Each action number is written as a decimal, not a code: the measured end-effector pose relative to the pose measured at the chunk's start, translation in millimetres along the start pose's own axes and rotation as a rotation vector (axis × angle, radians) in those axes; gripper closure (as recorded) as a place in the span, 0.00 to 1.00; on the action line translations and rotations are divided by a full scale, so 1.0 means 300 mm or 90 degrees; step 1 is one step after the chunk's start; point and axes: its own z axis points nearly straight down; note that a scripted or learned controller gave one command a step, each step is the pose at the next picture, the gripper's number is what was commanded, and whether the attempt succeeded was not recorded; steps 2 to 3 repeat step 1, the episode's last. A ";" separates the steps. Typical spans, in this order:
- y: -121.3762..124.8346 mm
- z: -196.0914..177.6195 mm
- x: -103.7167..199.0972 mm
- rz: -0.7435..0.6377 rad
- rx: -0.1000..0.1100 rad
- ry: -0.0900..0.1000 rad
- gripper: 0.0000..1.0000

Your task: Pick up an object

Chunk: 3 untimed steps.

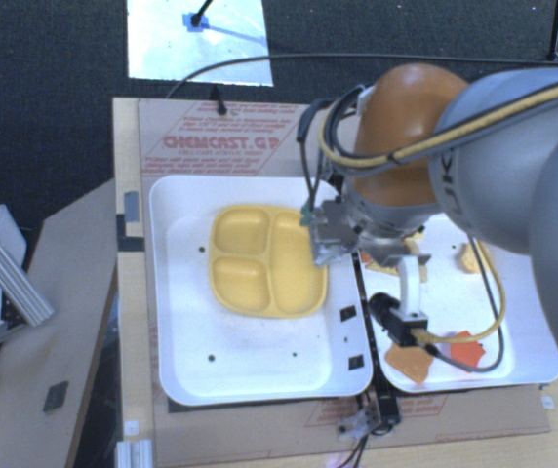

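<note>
Camera view: pincer point(324, 247) over right edge of plate point(264, 261) in left bin point(186, 359); can't tell its state. Should straddle rim squarely, close firmly, lift slow w/o tilt.

Shiny foil sheet point(197, 27) up top w/ cable point(222, 66) across it; alu rail point(4, 273) at left edge.

Matt yellow plastic tray point(262, 259), smooth white plastic bin point(186, 359), cardboard sheet point(211, 139), glossy orange band point(411, 125)
</note>
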 end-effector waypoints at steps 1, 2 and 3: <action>0.003 0.000 -0.010 0.004 -0.001 -0.001 0.00; 0.003 0.000 -0.010 0.004 -0.001 -0.001 0.00; 0.003 0.000 -0.010 0.004 -0.001 -0.001 0.00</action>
